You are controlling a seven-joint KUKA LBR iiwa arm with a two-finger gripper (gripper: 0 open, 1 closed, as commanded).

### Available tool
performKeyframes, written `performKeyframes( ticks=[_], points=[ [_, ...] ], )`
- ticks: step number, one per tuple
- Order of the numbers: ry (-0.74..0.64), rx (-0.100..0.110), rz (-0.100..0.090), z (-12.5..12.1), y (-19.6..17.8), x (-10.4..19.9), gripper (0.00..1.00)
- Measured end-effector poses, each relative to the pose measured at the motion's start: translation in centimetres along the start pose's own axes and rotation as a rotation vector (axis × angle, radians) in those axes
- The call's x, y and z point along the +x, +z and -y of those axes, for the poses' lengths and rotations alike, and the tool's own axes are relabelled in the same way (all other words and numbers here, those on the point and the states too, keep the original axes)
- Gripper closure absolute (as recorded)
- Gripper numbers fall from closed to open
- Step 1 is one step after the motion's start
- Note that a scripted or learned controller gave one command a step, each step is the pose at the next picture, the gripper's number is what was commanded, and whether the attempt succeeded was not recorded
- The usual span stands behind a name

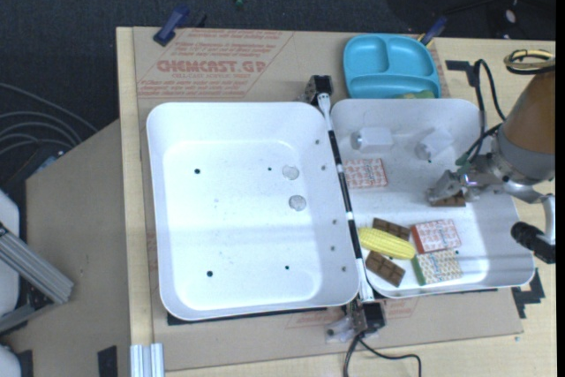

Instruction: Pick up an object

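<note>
While I watch from the fixed overhead camera, the arm reaches in from the right over the right-hand bin.

Gripper: the gripper [448, 190] is low in the right bin [459, 115], near its right side; from my seat I cannot tell how it stands or whether it has anything.
Brown object: a small brown object [450, 199] lies right at the gripper's tip, touching or just beside it; I cannot tell which.
Corn cob: the yellow corn cob [387, 243] lies well to the lower left of the gripper, near the bin's front.
Chocolate pieces: one brown bar [391, 229] sits just above the cob, another [385, 267] just below it.
Patterned cards: one [436, 235] lies below the gripper, one [439, 267] nearer the front edge, one [364, 173] to the gripper's left.
Left bin: the left bin [177, 190] sits beside the right one on the bench [141, 119].
</note>
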State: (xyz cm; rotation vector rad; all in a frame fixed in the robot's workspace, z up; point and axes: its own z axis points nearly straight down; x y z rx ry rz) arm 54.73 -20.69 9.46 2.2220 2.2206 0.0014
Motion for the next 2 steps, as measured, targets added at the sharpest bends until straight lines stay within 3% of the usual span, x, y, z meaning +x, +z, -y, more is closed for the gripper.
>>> performKeyframes(
  ticks=[1,2],
  points=[
    [-0.002,0.002,0.000,4.8,-10.6,12.2,1.00],
    [0.000,0.001,0.001,4.5,-15.2,10.9,1.00]
  ],
)
